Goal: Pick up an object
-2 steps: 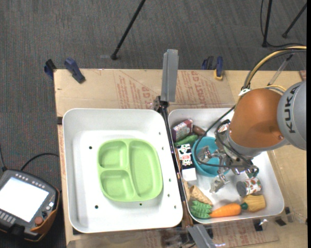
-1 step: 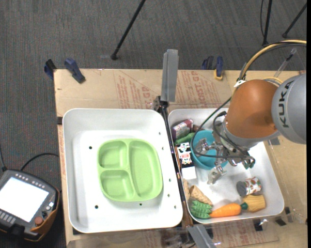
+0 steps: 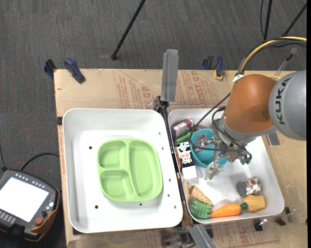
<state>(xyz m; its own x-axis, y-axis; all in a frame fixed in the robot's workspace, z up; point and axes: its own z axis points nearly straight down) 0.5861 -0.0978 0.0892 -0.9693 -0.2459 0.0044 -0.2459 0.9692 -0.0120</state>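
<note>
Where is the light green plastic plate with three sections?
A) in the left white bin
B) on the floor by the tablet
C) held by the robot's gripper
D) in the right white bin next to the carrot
A: the light green plastic plate with three sections lies flat in the middle of the left white bin, while the toy carrot sits in the right white bin.

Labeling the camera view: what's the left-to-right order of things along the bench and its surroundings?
Handheld screen unit → green divided plate → teal bowl → gripper → small can → toy corn.
</note>
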